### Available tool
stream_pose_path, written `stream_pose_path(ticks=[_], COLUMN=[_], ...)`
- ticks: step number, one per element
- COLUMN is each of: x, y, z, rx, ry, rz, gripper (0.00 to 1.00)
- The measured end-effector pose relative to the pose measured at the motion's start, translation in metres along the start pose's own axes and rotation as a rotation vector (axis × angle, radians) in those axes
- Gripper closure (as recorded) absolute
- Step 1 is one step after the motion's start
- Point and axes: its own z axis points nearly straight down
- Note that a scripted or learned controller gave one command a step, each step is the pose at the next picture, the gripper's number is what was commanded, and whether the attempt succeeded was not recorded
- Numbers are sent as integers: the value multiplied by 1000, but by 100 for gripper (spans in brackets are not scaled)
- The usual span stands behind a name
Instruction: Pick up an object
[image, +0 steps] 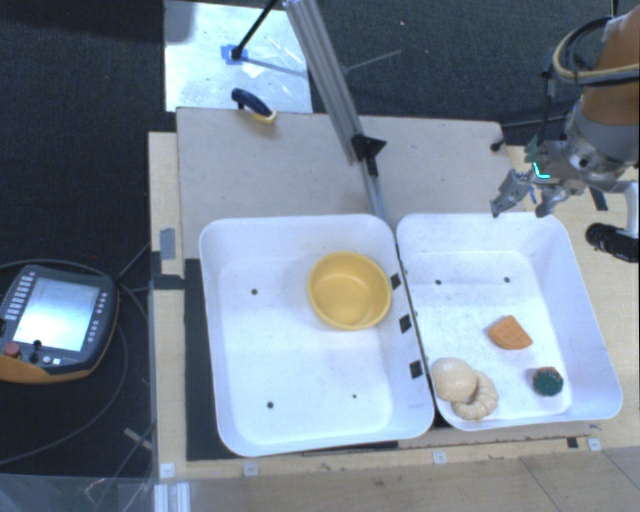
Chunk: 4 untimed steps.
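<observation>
Gripper (522, 196): hovering over the right bin's (590, 330) 12 o'clock rim, fingers spread apart with nothing between them, likely staged for a descent.
Candidates: orange wedge (510, 333), dark green ball (547, 380), pale bread-like pieces (464, 386), clustered toward 6 o'clock, well apart from the gripper.
Left bin (240, 330): yellow bowl (349, 289) toward 1 o'clock.

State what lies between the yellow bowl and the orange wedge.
Camera view: the bins' adjoining rims and bare white floor lie between the yellow bowl and the orange wedge.
</observation>
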Motion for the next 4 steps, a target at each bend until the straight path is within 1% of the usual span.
stream_pose_path(ticks=[1, 2, 3, 4], x=[0, 6, 4, 6], y=[0, -8, 1, 3], z=[0, 48, 99, 141], rx=[0, 3, 4, 3], ry=[0, 1, 1, 1], rz=[0, 0, 0, 0], gripper=[0, 0, 0, 0])
